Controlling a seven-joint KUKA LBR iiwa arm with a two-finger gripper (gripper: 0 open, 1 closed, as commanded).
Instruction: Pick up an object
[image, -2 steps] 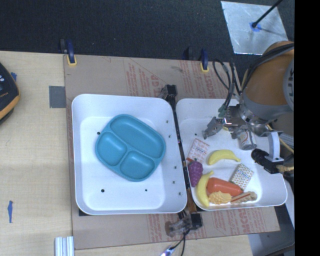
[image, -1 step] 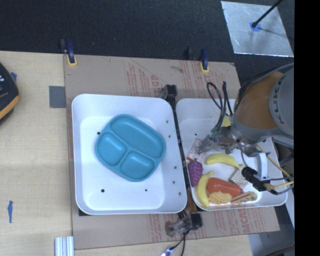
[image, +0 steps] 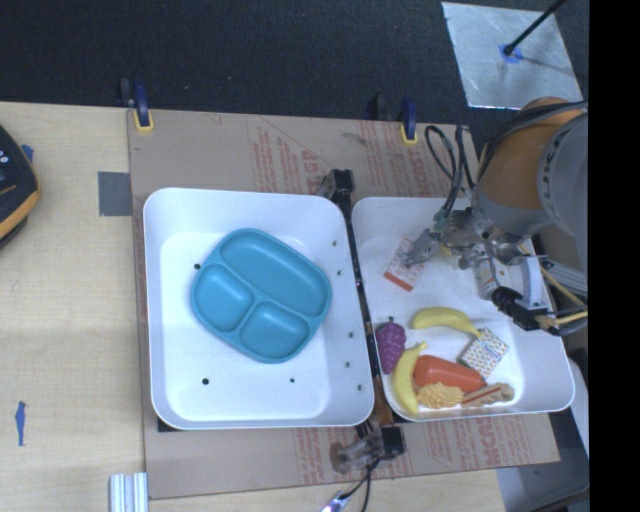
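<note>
- Camera view, entry one: the claw (image: 432, 243) hung over the far part of the right bin (image: 560, 390), at the end of the grey arm (image: 535, 165) with its orange band.
- Claw state: could not be told; metal parts and cables crowded the tip, and nothing was seen clamped in it.
- Nearest item: a small flat packet (image: 401, 272), white with a red end, lying just below and slightly left of the claw. Whether the two touched could not be told.
- Packet axis: long side ran on a slant, from the red end nearest the camera up toward the claw.
- Judgement: the packet was the likeliest target, being closest.
- Further items, all nearer the camera than the claw and well apart from it: a banana (image: 446, 319) lying crosswise; a purple grape bunch (image: 389, 345) against the bin's left wall; a patterned box (image: 484, 352); an orange carrot-like piece (image: 448, 373); a second yellow piece (image: 404, 384) curving beneath it.
- Far left of the claw: a blue divided plate (image: 261, 294) in the left bin (image: 165, 300).
</note>
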